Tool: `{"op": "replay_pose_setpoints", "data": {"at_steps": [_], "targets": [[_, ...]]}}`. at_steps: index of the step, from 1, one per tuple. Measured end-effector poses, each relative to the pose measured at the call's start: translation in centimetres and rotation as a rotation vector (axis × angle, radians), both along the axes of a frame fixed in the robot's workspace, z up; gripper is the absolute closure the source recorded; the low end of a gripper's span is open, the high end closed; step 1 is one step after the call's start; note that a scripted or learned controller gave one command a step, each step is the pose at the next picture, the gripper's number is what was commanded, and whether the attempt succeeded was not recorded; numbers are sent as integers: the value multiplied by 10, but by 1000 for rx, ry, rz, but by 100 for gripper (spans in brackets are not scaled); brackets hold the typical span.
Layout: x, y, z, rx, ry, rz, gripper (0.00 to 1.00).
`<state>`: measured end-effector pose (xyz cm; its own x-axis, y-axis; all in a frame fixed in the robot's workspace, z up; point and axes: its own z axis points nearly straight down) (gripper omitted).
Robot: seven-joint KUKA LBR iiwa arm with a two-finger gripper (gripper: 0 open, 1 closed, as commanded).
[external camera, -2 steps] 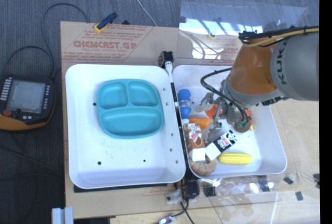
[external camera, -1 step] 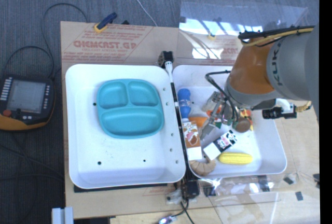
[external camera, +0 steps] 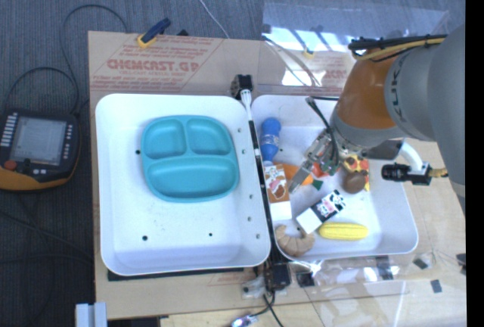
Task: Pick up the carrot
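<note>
The bench (external camera: 162, 64) (brown-topped) bears two white bins (external camera: 121, 242).

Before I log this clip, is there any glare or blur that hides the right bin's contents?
Camera view: bright glare falls on the clear sheet behind the right bin and washes its upper wall pale; the items inside still read, though the pincer area is cluttered and slightly soft, so the carrot shows as a small orange sliver.
</note>
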<state>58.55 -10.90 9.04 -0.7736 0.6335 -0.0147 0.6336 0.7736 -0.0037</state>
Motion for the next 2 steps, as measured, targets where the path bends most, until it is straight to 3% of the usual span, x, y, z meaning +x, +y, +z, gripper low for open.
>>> {"op": "replay_pose_setpoints", "data": {"at_steps": [1,2], "targets": [[3,2,8,1,-5,0,100],[-32,90,94,13,7,19,100]]}}
